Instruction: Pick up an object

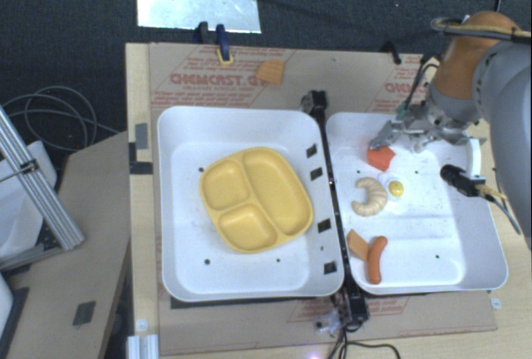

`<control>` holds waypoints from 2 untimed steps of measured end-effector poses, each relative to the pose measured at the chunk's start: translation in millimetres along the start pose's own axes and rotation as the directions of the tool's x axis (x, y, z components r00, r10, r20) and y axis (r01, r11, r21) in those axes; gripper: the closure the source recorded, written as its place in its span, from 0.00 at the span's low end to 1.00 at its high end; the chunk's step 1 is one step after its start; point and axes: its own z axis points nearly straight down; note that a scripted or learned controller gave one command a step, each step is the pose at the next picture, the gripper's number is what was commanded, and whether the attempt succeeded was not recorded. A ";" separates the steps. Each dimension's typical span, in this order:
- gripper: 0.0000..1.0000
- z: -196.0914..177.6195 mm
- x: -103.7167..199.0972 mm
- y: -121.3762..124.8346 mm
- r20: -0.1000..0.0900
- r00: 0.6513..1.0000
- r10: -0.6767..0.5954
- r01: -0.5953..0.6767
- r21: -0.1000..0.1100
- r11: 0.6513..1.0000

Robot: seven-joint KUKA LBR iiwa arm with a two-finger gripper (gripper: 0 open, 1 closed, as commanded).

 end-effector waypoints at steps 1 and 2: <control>0.00 1.2 19.4 -2.2 0.003 1.000 -0.003 0.003 0.005 1.000; 0.00 1.8 19.0 -42.8 0.002 1.000 0.003 -0.003 0.009 1.000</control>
